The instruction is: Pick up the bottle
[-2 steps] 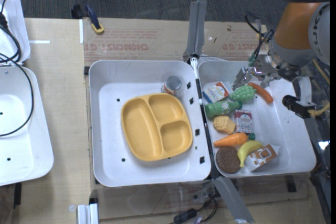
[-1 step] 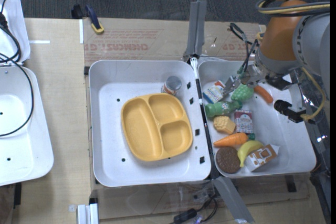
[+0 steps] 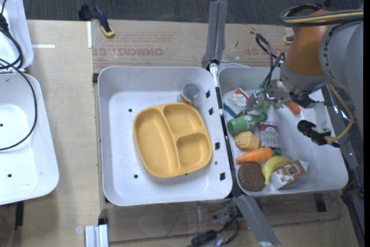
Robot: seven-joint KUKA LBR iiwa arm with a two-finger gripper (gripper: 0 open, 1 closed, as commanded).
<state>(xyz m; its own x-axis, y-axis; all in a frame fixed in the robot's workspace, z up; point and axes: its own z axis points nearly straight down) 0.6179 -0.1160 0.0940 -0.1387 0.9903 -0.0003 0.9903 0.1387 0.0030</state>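
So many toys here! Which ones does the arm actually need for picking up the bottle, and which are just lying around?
For the job:
green bottle, lying in the right bin
gripper, just above the bottle

Just lying about:
yellow tray
can
carrot
banana
corn
brown cookie

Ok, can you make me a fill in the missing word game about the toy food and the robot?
1. The yellow tray lies in the ____ bin.
2. The green bottle lies on its ____ in the right bin.
3. The fruit beside the carrot is a ____.
4. The gripper hangs just above the bottle's ____ end.

Missing words: left; side; banana; cap
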